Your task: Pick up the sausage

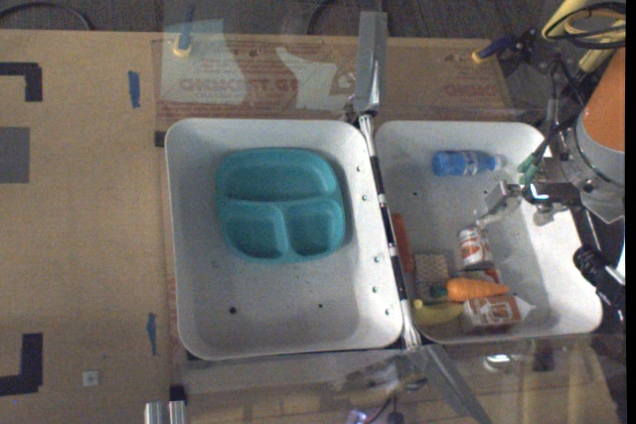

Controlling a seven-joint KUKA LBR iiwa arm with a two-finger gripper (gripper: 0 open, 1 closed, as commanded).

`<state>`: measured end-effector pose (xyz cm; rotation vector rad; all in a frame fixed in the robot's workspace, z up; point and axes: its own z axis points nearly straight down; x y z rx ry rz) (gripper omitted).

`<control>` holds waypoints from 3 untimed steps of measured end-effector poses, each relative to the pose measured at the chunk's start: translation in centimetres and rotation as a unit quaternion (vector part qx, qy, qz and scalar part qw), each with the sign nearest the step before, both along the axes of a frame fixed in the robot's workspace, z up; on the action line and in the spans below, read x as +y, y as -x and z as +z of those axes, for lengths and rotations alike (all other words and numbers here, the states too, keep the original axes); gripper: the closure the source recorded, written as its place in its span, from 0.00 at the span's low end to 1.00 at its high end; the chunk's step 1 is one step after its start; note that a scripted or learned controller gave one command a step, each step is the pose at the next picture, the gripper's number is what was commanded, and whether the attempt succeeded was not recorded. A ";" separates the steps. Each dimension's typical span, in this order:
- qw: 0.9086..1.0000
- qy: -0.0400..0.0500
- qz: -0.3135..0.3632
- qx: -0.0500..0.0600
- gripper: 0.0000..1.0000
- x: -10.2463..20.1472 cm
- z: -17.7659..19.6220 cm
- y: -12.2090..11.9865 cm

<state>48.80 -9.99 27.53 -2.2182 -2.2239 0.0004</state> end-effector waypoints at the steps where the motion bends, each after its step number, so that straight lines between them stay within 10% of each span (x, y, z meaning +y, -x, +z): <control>1: 0.995 0.002 0.096 -0.006 0.00 -0.7 -14.1 0.6; 2: 0.997 0.000 0.079 -0.005 0.00 -0.9 -17.0 0.6; 3: 0.975 0.001 0.221 -0.002 0.00 -3.0 -14.4 0.5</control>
